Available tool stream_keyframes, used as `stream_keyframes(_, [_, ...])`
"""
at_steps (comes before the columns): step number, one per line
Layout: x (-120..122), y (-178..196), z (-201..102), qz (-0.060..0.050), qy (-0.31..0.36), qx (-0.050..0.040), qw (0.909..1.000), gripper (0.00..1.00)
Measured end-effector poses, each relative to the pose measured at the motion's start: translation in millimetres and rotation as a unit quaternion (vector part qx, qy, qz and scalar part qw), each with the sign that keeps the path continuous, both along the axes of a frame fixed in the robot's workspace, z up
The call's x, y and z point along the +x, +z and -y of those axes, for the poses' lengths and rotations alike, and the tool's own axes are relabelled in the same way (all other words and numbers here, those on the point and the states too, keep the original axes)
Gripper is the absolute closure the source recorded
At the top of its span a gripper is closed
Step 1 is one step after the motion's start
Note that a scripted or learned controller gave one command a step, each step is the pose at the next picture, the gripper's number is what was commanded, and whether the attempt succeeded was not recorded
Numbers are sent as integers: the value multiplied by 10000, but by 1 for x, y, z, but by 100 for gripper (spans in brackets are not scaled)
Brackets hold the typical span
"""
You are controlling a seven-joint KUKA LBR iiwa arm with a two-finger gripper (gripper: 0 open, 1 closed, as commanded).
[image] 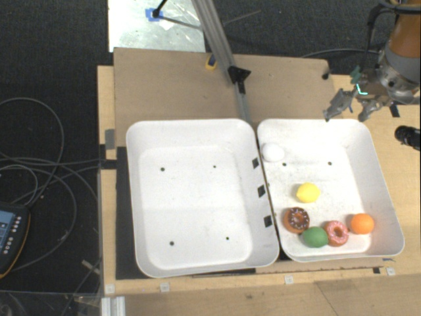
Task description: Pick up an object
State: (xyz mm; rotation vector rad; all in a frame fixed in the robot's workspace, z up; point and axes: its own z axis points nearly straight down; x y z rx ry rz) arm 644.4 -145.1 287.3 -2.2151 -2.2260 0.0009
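From above, the gripper [351,108] hangs at the upper right, over the far rim of the right bin [380,176], below the arm's orange band [404,41]. Its two fingers [337,104] are spread apart, one slanting left and the other pointing down toward the rim. Nothing sits between them, and they touch none of the objects. A small teal light glows just above the fingers on the wrist.

The objects all lie in the right bin, well apart from the gripper. A white ball [272,153] rests in the far left corner of that bin, close to the wall shared with the left bin [141,176]. A yellow ball [307,192] lies near the bin's middle. Along the near wall sits a cluster: a chocolate doughnut with sprinkles [297,220], a green ball [315,237] just beside it, a pink-iced doughnut [337,232] touching the green ball, and an orange ball [362,224] at the right end.

No brand, label or writing on the objects or bins can be read. A handheld control pendant [12,232] lies on the floor at the left edge among cables; its screen is too small to make out.
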Motion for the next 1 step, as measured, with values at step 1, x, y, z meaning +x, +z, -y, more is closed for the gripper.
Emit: stream_keyframes(1, [1, 3, 0, 19, 8, -8, 10000, 0])
